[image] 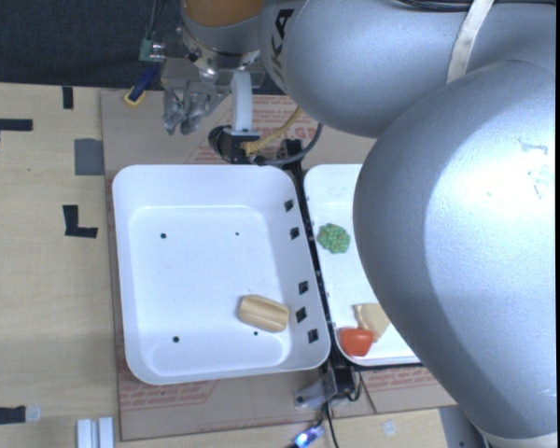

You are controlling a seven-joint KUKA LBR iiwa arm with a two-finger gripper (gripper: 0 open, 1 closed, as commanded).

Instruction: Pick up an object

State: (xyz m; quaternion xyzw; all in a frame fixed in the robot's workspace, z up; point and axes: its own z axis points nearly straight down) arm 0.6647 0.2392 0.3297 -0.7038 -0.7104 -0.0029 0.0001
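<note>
The two-finger metal tool [198, 101] hangs above the desk beyond the left shallow white plastic bin [131, 250]; whether it is spread or pinching, I cannot tell; a tan cylindrical wooden block [263, 313] lies in that bin's near right corner; a green bumpy ball [333, 238] and red piece [357, 342] sit in the right bin [336, 185].

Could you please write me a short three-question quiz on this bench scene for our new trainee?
1. True or false: the bread roll lies in the left bin.
2. Which item sits in the right bin? A) broccoli floret B) banana C) cup
3. Fill in: the tool hangs beyond the bins' ____ edge in the view.

Key: 1 true. 2 A; it sits there with a red tomato-like piece and a tan piece. 3 far (top).
</note>
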